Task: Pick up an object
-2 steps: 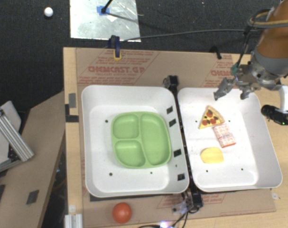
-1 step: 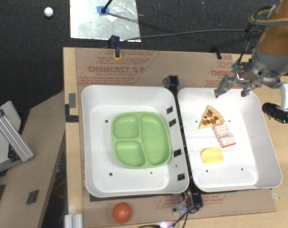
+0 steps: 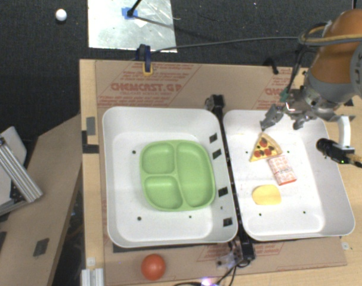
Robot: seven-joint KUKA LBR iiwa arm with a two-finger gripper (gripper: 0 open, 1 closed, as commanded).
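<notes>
Brown cardboard covers the bench, with dark floor seen beyond it. An orange ball lies at the near edge. A green divided tray sits in the left bin. In the right bin lie a pizza slice toy, a small pink packet and a yellow piece. The gripper is held open above the bin's far end, nothing between its fingers. No object is lifted yet; descent, grasp and lift are judged to remain.
</notes>
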